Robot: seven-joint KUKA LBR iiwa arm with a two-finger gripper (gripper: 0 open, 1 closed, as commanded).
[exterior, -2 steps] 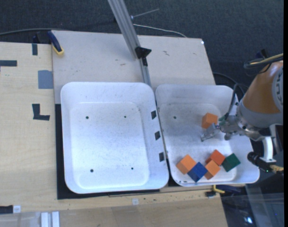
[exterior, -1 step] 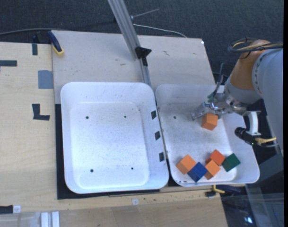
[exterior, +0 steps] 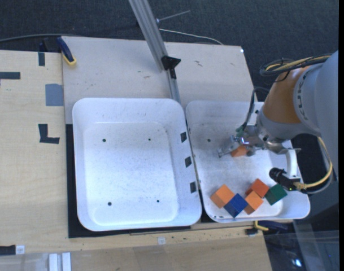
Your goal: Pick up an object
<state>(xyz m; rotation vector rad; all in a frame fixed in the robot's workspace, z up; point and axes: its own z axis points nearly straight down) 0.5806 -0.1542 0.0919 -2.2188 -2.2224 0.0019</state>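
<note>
Orange block (exterior: 238, 151) under the tool (exterior: 238, 146), at twelve o'clock from the block cluster (exterior: 248, 196), looks light, rigid, best pinched across flat faces; tool's state I cannot tell.

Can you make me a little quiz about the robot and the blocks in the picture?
1. True or false: the blocks lie in the left bin.
2. Which block sits nearest the bench's front edge? A) blue block B) green block C) small orange object
3. Fill in: the gripper is over the ____ bin.

Key: 1. False, they lie in the right bin. 2. A. 3. Right; it is beside the small orange object, apart from the cluster of blocks.
</note>
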